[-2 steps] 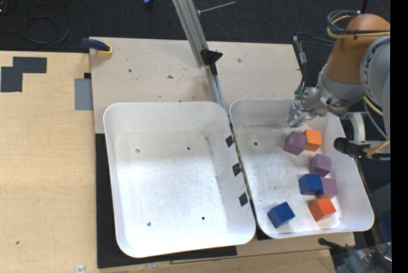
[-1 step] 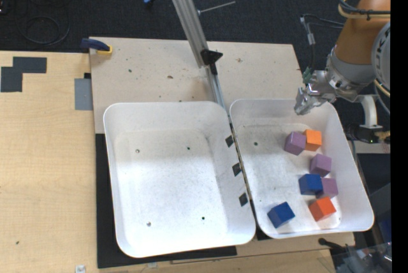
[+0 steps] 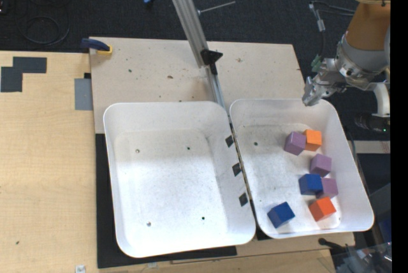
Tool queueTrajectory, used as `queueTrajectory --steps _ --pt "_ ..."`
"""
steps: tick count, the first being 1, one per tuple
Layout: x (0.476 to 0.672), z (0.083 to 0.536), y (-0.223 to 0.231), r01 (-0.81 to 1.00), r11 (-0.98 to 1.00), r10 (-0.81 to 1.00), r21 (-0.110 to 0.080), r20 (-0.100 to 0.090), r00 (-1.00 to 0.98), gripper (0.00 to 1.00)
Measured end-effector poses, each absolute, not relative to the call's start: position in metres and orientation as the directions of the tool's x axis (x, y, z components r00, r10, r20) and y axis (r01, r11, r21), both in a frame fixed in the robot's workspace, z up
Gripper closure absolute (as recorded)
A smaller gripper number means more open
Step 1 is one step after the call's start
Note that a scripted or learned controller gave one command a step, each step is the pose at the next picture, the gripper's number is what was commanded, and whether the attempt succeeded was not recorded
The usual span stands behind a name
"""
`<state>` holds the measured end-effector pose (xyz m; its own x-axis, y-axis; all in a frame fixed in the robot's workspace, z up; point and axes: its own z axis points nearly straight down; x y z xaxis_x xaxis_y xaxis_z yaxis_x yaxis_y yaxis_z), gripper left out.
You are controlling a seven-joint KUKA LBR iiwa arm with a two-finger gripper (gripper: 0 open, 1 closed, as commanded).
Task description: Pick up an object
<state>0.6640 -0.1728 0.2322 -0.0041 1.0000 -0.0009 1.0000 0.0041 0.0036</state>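
Observation:
Several small blocks lie in the right bin (image 3: 255, 201): a purple block (image 3: 294, 143) touching an orange block (image 3: 313, 139), a purple block (image 3: 320, 164), a blue block (image 3: 310, 184) against another purple block (image 3: 329, 187), a red-orange block (image 3: 322, 208) and a blue block (image 3: 280, 214) near the front. My gripper (image 3: 310, 94) hangs over the right bin's far right corner, above and behind the blocks, with nothing visible between its fingers.
The left bin (image 3: 127, 138) stands beside the right one, with black clips (image 3: 236, 169) along their shared wall. A slanted aluminium bar (image 3: 190, 20) rises behind the bins. A blue-and-yellow clamp (image 3: 97, 45) sits at the board's far left corner.

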Motion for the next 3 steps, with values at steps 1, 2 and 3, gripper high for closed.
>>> queueTrajectory --steps 1,2,3 --pt "0.644 0.235 -0.136 1.000 0.004 1.000 -0.003 0.002 -0.004 1.00" --pt "0.621 0.243 -0.092 1.000 0.004 1.000 -0.004 0.003 -0.004 1.00" --pt "0.592 0.235 -0.049 1.000 0.003 1.000 -0.005 0.002 -0.003 1.00"
